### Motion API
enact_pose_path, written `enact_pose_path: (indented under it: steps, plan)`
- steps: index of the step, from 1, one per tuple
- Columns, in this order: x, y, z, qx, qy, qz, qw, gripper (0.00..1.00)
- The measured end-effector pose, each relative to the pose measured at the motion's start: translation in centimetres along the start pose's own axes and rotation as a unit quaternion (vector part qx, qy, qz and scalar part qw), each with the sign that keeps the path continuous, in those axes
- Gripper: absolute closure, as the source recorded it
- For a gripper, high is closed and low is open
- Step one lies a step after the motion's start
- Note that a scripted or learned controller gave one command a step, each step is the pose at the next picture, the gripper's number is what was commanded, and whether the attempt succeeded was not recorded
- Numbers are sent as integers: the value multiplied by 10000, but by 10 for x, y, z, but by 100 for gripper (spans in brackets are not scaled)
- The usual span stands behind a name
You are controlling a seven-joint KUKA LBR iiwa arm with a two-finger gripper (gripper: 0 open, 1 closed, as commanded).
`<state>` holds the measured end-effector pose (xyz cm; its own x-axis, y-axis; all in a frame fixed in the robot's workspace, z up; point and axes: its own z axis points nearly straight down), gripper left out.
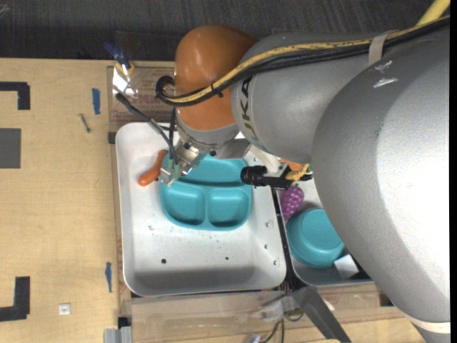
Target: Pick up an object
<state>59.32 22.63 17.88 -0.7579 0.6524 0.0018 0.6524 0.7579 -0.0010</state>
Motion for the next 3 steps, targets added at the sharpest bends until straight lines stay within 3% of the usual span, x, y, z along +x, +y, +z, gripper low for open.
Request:
enact_pose_path:
  steps: [1,2,3]
  plan:
    - [-61,25,-82,-51,-49,-464,9989,100]
    - [-29,25,-43,1,-5,598,9982,100]
    - [-66,32,-63,-35,-36,113,9999,100]
